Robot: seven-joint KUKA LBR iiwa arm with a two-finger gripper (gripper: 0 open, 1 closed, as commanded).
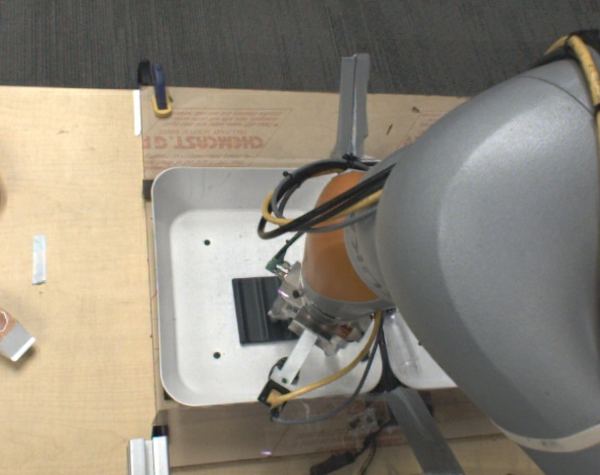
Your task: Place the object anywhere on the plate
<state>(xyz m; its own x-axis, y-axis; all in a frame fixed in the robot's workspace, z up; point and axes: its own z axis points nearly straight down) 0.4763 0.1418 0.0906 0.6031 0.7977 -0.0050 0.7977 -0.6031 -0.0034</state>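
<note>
the gripper (292, 310) is lowered over the right edge of a dark flat object (257, 310) lying in the white bin (181, 265), presumably for a grasp, though its opening cannot be told here.

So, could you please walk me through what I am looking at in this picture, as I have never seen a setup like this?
This is a single photo from a fixed camera above a workbench, looking down at a slant. The large grey shape on the right is a robot arm with an orange band above its wrist; black and yellow cables loop around it. It reaches in over a shallow white bin set on a cardboard-covered bench. Its pincer hangs over a dark flat rectangular object lying on the bin floor. The wrist blocks the view, so whether anything is held cannot be told. On the bench to the left lie a small pale strip and a small packet.
</note>
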